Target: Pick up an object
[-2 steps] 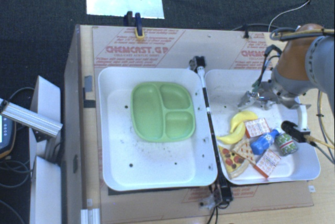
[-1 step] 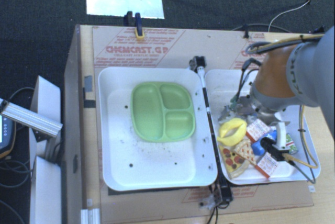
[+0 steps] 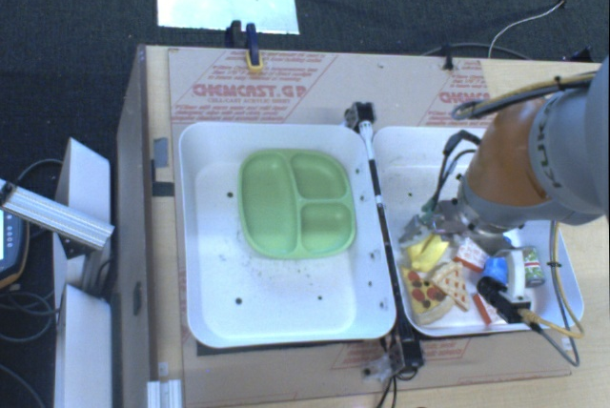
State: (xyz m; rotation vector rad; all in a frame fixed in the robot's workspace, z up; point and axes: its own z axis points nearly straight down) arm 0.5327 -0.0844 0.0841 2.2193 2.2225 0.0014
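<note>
The gripper (image 3: 431, 227) hangs low in the right bin (image 3: 405, 158), just over a yellow toy (image 3: 429, 253); I cannot tell its state. The toys lie crowded together, so the gripper may slip or catch a neighbour.

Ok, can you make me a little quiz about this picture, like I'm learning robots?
1. True or false: the green plate lies in the left bin.
2. How many sections does the plate have? A) two B) three C) five
3. Fill in: the arm hangs over the ____ bin, where the toys are.

Key:
1. True. The plate lies flat in the left bin, apart from the toys.
2. B. One tall section on the left and two smaller ones on the right.
3. Right. The arm hangs over the right bin, just above a yellow toy and a pizza toy.
</note>
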